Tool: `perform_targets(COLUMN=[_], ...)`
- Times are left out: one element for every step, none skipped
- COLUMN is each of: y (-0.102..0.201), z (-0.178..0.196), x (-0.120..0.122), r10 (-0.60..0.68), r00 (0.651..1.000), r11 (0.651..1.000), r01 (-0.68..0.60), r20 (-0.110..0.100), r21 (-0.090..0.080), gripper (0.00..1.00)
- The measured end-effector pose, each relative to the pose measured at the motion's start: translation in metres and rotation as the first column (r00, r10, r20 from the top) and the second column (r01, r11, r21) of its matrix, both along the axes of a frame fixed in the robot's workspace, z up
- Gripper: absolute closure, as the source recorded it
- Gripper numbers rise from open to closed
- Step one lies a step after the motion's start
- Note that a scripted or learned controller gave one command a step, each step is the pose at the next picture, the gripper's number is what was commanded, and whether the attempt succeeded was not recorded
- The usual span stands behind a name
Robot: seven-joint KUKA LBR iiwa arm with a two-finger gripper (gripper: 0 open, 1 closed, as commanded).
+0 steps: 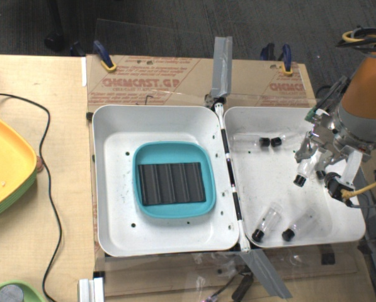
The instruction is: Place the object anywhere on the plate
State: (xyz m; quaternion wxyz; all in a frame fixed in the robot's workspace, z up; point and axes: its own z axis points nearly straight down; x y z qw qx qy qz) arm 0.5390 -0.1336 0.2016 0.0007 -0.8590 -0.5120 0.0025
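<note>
Gripper (308, 163) at three o'clock in the right white bin (250, 123) pinches a clear black-capped plastic vial (303, 172), well apart from the teal rectangular plate (173, 153) at nine o'clock.

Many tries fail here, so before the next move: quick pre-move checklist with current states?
1. Teal plate sits flat in the left bin: ok.
2. Plate's ridged grey centre free for a drop: ok.
3. Clear vial with black cap at the gripper, over the right bin: ok.
4. Vial actually clamped between the fingers: cannot tell.
5. Vial above the plate: not ok, it is over the right bin.
6. Divider between the bins on the path leftward, needs clearance: cannot tell.
</note>
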Motion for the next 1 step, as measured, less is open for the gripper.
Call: perform_targets(y=[0.0000], z=[0.0001], x=[0.0000], r10=[0.000], r00=[1.000], r11=[1.000], r01=[0.000], r20=[0.000], r21=[0.000], gripper=[0.00])
